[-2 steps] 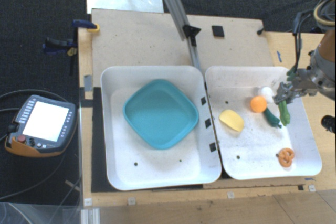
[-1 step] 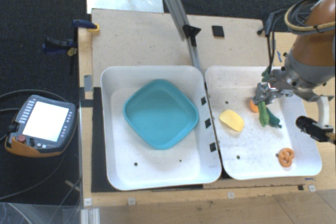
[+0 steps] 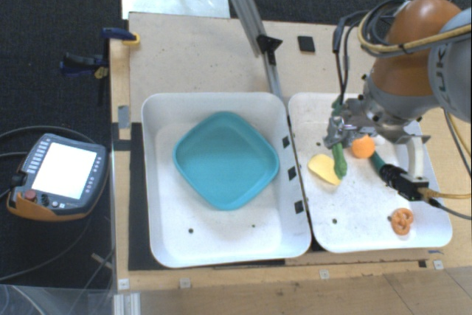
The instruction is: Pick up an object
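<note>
**Tool low over the cluster in the right bin**

Tool (image 3: 340,132) sits low over the upper middle of the right bin (image 3: 354,221), at the top end of a green stick (image 3: 338,158). Cannot tell whether the tool is released or clenched, nor whether it grips the stick.

Candidate objects, all in the right bin:
- Green stick: slim and smooth. Its lower end touches a yellow wedge (image 3: 323,168).
- Yellow wedge: flat and matte, lying near the wall shared with the left bin.
- Orange ball (image 3: 362,147): round, just beside the stick on its right, close under the arm (image 3: 402,96).
- Orange knot-shaped piece (image 3: 402,220): bumpy, well apart from the rest, near the lower right corner.

Open room: a stretch of speckled white floor lies between the wedge and the knot piece, along the near rim.

Left bin (image 3: 169,232): a teal plate (image 3: 226,158), rounded square and glossy, fills the middle. A margin of white floor runs around it to the walls, widest along the near wall.

Both bins are shallow with rounded rims, on a pale board tabletop (image 3: 192,55).
</note>
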`<action>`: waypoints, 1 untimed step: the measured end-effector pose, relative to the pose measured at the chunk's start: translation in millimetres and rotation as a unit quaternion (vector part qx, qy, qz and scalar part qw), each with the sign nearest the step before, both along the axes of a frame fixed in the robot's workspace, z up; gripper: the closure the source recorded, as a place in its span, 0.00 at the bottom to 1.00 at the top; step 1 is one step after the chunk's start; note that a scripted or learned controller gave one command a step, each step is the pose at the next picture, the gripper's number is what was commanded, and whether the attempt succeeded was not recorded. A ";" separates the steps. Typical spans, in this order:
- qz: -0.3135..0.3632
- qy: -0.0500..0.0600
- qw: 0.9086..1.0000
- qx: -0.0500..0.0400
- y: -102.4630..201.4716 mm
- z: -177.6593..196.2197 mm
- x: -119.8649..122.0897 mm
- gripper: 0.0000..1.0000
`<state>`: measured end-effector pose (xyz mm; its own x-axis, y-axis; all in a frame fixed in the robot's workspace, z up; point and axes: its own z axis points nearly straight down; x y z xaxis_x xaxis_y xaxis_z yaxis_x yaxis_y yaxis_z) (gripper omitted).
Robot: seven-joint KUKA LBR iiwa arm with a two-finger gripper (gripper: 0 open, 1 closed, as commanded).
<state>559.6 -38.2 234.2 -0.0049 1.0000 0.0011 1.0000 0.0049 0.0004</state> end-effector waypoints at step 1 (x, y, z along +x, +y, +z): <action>0.000 0.000 1.000 0.000 54.1 9.1 2.9 1.00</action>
<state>562.5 15.9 243.3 -0.0055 1.0000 0.0015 1.0000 0.0055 0.0011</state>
